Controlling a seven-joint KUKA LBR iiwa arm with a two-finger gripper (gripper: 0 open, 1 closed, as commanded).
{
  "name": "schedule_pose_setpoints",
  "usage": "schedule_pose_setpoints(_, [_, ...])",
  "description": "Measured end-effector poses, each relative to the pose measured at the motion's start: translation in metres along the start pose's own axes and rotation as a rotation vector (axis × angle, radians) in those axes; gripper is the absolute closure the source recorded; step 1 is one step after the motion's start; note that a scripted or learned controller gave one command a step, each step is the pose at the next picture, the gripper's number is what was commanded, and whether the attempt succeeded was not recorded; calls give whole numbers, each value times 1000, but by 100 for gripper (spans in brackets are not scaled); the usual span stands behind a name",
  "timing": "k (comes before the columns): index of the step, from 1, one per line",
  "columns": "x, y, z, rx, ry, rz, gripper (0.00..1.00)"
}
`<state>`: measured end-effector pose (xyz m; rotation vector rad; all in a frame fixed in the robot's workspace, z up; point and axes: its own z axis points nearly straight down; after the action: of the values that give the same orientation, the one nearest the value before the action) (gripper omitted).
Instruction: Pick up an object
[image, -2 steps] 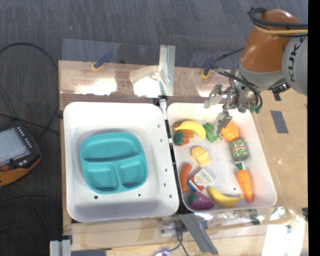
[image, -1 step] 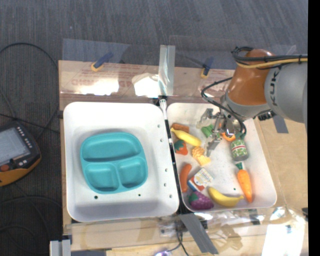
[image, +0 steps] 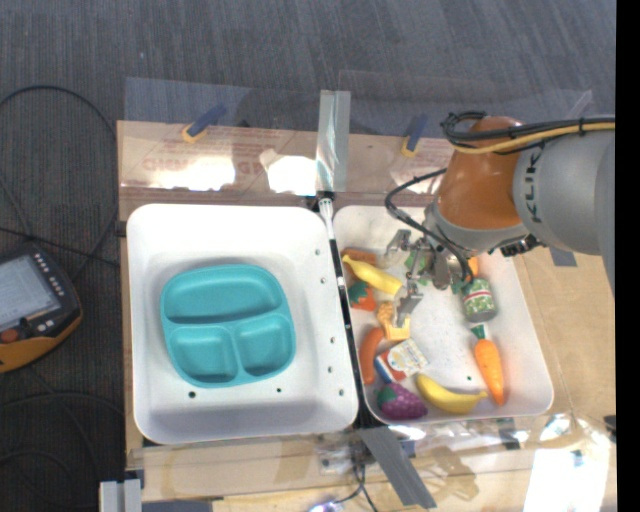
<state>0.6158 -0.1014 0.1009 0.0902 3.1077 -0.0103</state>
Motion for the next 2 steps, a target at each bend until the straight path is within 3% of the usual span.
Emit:
schedule_pose_setpoints(1, [38, -13, -1, -2, -2, 1, 0])
schedule_pose_setpoints(2, [-37, -10, 2, -3, 1, 67, 0])
